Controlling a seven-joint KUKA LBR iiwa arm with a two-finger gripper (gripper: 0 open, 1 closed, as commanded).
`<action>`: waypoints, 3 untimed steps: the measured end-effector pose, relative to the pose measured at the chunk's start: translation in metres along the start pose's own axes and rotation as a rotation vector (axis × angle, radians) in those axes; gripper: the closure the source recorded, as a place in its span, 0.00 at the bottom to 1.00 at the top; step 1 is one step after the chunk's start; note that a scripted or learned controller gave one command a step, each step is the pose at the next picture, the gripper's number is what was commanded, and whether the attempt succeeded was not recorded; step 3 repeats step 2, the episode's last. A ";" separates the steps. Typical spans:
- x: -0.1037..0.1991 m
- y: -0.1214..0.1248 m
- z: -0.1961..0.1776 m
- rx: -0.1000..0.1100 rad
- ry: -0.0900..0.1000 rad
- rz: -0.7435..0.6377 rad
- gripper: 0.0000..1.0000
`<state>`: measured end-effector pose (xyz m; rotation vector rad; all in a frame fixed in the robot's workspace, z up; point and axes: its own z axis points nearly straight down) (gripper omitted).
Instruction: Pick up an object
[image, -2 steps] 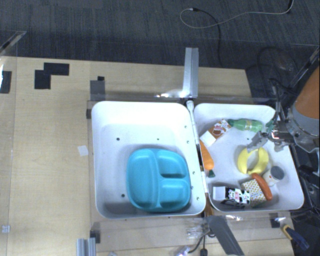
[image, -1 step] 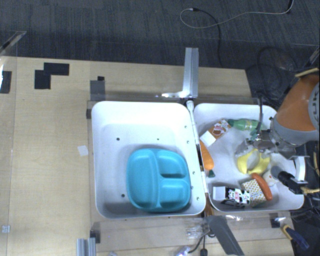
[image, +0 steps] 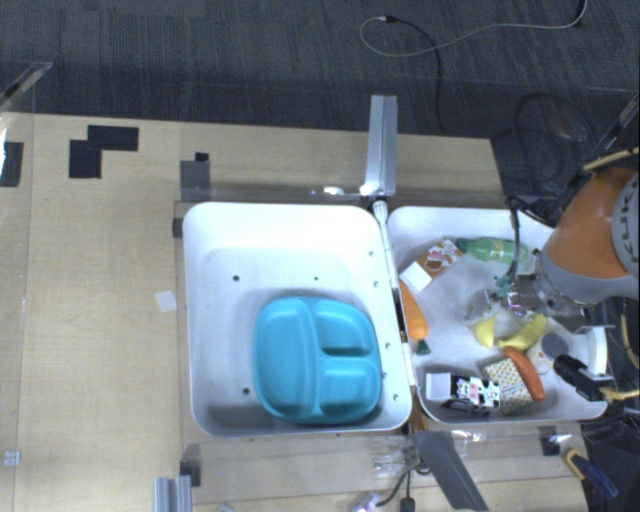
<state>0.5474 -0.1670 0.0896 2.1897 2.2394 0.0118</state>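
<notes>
Gripper low in the right bin — yellow banana just beneath.

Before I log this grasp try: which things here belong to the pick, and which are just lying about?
In play:
- tool, low in the right bin
- yellow banana right beside it
- green bottle
- carrot

Lying about:
- blue divided plate in the left bin
- black cable on the floor

No text, brand or number is legible; the small printed packet carries markings too blurred to read.
</notes>
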 end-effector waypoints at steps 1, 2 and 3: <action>0.002 0.003 -0.012 -0.005 0.002 -0.001 1.00; 0.090 0.024 -0.109 0.006 0.002 -0.238 1.00; 0.090 0.024 -0.109 0.006 0.002 -0.238 1.00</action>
